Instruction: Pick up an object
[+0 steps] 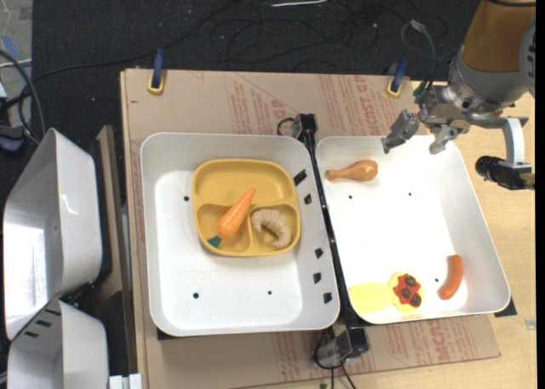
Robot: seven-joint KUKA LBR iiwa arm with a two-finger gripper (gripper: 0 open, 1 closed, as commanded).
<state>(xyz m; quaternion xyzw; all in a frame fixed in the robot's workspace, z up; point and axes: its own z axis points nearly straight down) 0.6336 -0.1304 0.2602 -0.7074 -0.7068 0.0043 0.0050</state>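
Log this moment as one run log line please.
tool open, above right bin far edge | holding nothing | nearest: drumstick | pick not yet done

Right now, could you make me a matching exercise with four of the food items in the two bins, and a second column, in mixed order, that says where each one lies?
Things:
1. carrot
2. shrimp
3. chicken drumstick
4. sausage

Places:
A. right bin, far end, below the end effector
B. yellow plate, right front compartment
C. right bin, near right corner
D. yellow plate, lying slantwise across the divider

Pairs: 1-D, 2-B, 3-A, 4-C
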